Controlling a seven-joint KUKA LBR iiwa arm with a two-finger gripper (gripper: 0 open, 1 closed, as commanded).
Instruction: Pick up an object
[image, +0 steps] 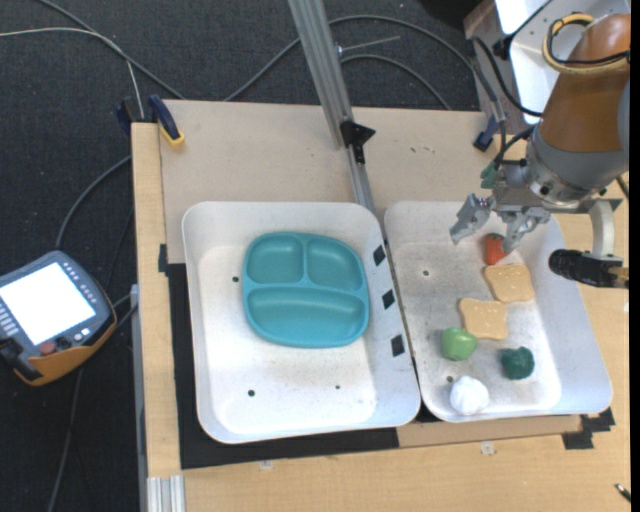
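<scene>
Near the far edge of the right bin (590, 385), the gripper (492, 225) hangs with fingers spread and nothing between them, just above a small red-orange object (493, 249). To grasp well, it should centre over that piece, clear of the neighbouring toast slice (510, 282), then descend straight.

Fixed overhead camera, slanted down, both bins (200, 300)

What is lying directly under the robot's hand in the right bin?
Under the hand lies a small red-orange object, beside a toast slice. The hand covers its upper part, so its full shape is hidden.
</scene>
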